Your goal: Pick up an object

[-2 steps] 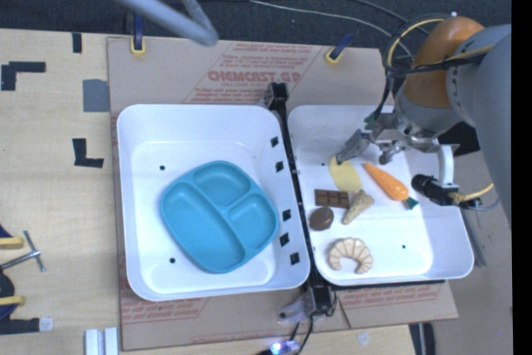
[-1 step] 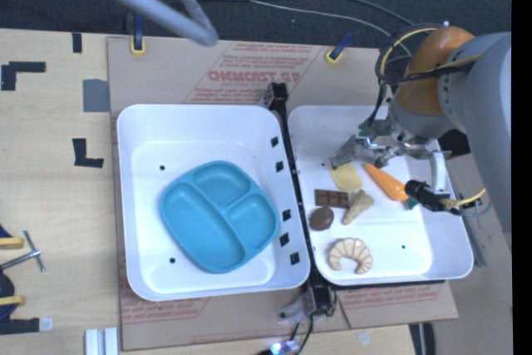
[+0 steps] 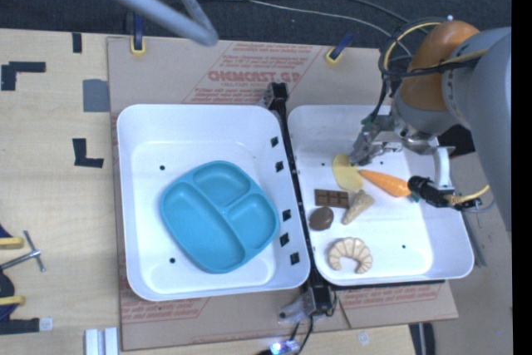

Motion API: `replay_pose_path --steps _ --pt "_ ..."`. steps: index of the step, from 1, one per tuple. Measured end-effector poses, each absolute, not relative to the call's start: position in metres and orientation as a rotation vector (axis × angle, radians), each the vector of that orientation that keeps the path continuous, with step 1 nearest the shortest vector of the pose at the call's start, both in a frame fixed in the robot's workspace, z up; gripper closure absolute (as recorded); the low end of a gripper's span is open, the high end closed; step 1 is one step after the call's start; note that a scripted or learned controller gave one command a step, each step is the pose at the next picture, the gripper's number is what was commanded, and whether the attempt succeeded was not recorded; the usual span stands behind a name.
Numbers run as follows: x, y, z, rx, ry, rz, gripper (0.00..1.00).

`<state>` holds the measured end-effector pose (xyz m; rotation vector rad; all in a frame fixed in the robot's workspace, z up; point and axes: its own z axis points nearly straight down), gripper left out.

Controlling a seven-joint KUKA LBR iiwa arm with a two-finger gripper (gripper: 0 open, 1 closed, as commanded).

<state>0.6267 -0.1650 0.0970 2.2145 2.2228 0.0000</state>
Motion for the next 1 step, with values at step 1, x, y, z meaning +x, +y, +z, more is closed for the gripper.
replay_pose_path --steps 1 --pt "0.6251 -0.164 0.1605 2.216 2.22 0.004 1.0"
